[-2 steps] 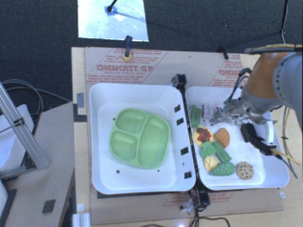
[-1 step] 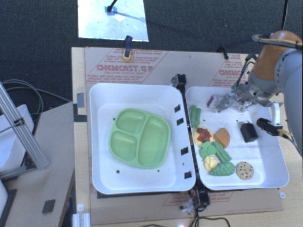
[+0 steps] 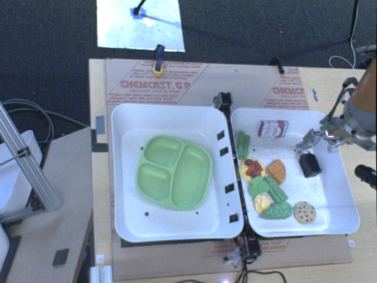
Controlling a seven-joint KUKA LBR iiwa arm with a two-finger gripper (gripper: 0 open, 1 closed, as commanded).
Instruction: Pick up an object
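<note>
The counter (image 3: 194, 75) carries two white bins: the left bin (image 3: 126, 134) holds a green divided tray (image 3: 174, 171), while the right bin (image 3: 341, 202) holds the toy food, namely a small carton (image 3: 273, 128), a cluster of vegetables (image 3: 265, 187) and a cookie (image 3: 304, 212). The arm (image 3: 360, 108), cut off at the right edge, hangs over the right bin's far corner, which suggests the approach step. How wide the jaws stand cannot be told, a black part (image 3: 310, 164) below being hard to make out; next comes descent onto one chosen piece.
</note>
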